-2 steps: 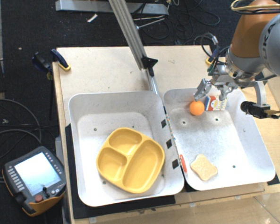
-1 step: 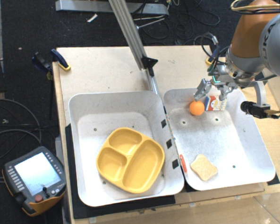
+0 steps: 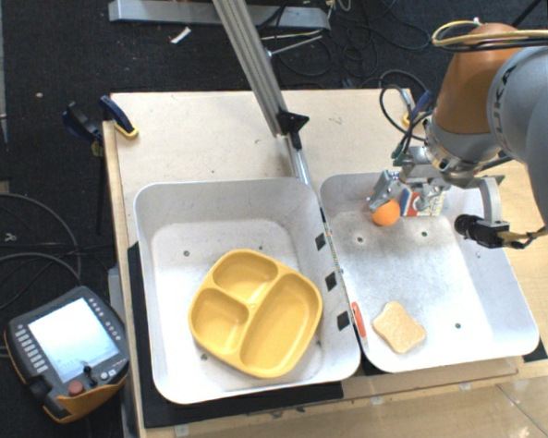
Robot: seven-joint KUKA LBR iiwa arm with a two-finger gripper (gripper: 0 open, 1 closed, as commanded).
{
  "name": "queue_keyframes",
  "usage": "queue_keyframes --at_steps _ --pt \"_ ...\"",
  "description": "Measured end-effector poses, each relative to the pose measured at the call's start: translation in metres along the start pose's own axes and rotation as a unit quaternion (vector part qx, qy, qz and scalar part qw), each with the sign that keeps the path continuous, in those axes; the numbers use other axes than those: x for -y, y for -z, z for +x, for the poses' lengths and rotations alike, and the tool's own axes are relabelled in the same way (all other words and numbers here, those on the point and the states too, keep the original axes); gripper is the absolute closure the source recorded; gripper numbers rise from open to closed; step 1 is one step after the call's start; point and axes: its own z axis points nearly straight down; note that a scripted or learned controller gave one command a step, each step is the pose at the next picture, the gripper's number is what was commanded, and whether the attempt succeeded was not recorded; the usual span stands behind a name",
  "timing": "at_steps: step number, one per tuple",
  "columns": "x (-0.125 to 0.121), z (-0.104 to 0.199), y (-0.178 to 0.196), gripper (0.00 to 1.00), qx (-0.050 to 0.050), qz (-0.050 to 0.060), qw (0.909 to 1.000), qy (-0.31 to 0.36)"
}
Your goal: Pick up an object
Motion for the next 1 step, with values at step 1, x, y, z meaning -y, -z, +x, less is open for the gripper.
queue_keyframes --at_steps 1 --pt "0.0034 0.0062 -0.0630 0.00 -0.001 0.002 1.0000 0.000"
